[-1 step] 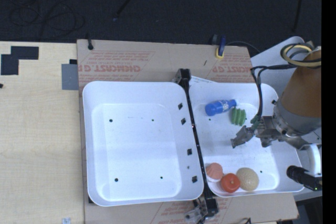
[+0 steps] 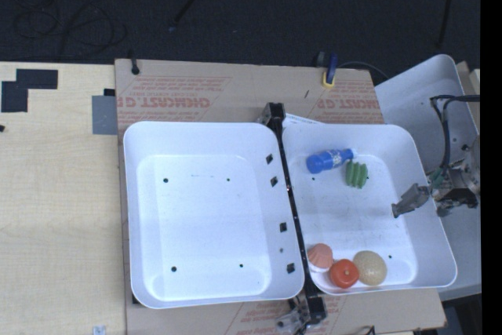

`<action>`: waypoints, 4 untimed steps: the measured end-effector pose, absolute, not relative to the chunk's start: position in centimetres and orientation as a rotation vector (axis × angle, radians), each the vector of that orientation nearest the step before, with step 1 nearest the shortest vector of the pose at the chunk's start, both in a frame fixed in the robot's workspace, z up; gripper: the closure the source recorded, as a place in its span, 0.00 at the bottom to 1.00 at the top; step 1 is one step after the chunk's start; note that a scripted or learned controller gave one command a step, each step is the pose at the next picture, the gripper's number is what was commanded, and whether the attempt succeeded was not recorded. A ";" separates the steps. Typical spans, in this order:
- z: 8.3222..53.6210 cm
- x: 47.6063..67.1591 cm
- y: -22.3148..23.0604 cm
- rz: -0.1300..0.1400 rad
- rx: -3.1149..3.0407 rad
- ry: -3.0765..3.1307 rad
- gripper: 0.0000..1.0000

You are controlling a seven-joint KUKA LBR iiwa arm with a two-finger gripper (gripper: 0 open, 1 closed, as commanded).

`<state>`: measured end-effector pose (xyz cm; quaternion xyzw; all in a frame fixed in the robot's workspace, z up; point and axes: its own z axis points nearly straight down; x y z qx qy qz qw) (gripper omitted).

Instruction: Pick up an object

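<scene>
The right bin (image 2: pixel 408 145) holds a blue bottle (image 2: pixel 329 160) lying on its side near the back, with a small green ribbed piece (image 2: pixel 357 174) just right of it. At the bin's front edge a pink round piece (image 2: pixel 319 255), a red round object (image 2: pixel 343 273) and a beige ball (image 2: pixel 370 267) sit close together. My gripper (image 2: pixel 434 202) hangs over the bin's right rim, open, with nothing between its fingers. It is well right of the bottle and above the front cluster.
The left bin (image 2: pixel 157 145) sits beside the right one, with a black divider clamp (image 2: pixel 284 192) between them. Both rest on a cardboard sheet (image 2: pixel 204 94). A white panel (image 2: pixel 427 90) and cables stand at the right, by the arm.
</scene>
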<state>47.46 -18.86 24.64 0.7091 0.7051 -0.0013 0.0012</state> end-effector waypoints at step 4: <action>33.9 47.9 -21.3 -0.007 2.230 2.226 1.00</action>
